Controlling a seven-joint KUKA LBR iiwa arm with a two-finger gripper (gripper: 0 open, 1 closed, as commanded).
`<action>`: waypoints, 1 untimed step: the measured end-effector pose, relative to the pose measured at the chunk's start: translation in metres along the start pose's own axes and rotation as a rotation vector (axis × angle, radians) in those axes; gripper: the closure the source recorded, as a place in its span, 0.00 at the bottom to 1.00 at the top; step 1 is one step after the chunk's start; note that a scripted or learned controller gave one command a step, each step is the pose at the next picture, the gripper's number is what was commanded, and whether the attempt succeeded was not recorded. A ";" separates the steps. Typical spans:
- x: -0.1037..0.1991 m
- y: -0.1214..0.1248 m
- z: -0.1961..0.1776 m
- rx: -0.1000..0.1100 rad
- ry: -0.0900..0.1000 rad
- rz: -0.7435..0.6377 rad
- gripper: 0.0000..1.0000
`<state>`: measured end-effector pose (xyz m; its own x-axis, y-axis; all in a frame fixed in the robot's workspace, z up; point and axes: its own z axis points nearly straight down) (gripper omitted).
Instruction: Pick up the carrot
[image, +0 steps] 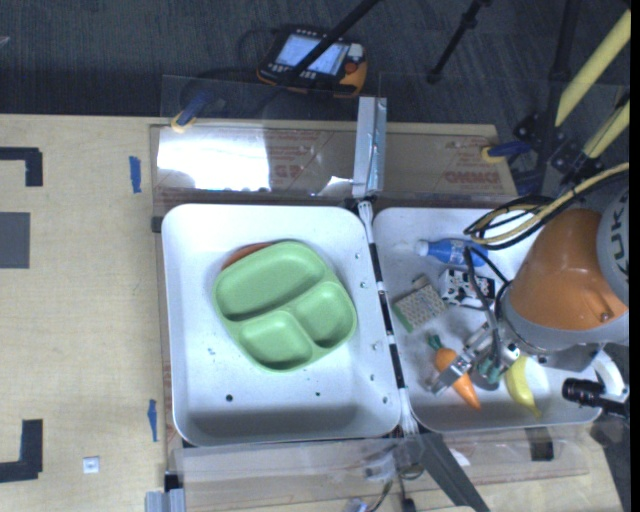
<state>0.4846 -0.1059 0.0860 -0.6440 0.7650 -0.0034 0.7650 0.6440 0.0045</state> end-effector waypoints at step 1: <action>-0.001 0.001 -0.008 -0.003 -0.001 0.004 1.00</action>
<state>0.4863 -0.1061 0.0940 -0.6411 0.7674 -0.0044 0.7674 0.6411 0.0076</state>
